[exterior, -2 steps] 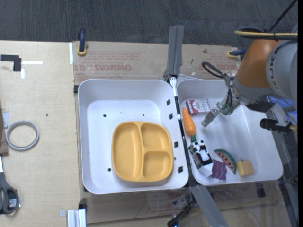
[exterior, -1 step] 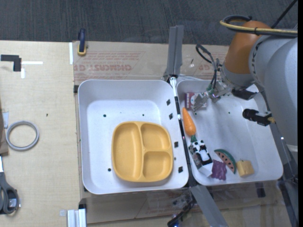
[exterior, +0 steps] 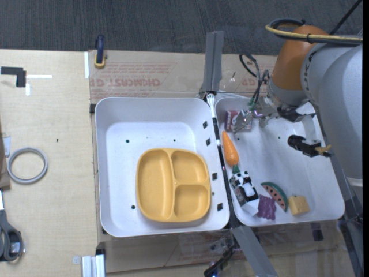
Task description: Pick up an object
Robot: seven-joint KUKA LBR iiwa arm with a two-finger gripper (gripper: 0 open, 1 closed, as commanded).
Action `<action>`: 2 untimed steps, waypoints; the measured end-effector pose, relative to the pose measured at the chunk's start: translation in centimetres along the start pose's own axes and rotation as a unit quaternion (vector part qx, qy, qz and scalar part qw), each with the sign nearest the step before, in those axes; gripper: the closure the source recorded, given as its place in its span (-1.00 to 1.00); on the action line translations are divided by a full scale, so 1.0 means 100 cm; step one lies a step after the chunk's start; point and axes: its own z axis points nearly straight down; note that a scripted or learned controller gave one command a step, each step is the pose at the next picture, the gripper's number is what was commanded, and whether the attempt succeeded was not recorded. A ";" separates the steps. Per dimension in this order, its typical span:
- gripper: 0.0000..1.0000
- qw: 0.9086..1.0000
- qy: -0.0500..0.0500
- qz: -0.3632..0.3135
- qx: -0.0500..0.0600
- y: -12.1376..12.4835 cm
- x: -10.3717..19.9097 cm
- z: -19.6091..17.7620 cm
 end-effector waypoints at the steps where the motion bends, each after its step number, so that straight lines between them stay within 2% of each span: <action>1: -1.00 0.978 0.001 0.210 0.004 -0.002 -0.001 0.000; 2: -1.00 0.936 0.002 0.352 0.016 -0.005 0.005 0.003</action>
